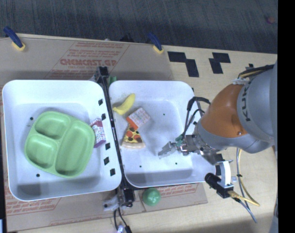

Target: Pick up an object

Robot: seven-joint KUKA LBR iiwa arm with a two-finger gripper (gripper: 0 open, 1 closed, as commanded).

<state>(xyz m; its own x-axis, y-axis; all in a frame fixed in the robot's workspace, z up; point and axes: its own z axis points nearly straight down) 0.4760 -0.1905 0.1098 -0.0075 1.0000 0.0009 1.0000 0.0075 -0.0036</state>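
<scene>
A: Right bin (pixel 186 93), left half: banana (pixel 125 104), small red-and-white packet (pixel 139 117), pizza slice (pixel 133 137), close together.
B: Gripper?
A: Gripper (pixel 167 150) sits low over the same bin's floor, right of the pizza slice, apart from it. Fingers look nearly closed, nothing between them.
B: Other stuff?
A: Green divided plate (pixel 59 143) in left bin (pixel 11 130), a wrapper (pixel 98 132) beside it. Green ball (pixel 150 196) on the cardboard below the bins.

Two white bins (pixel 11 130) sit side by side on the table. The left bin holds one green divided plate (pixel 59 142) and one small purple packet (pixel 98 131). The right bin holds one banana (pixel 125 104), one pizza slice (pixel 133 138) and one small pink-and-white box (pixel 139 117). One green ball (pixel 150 196) lies on the table at the near edge.
</scene>
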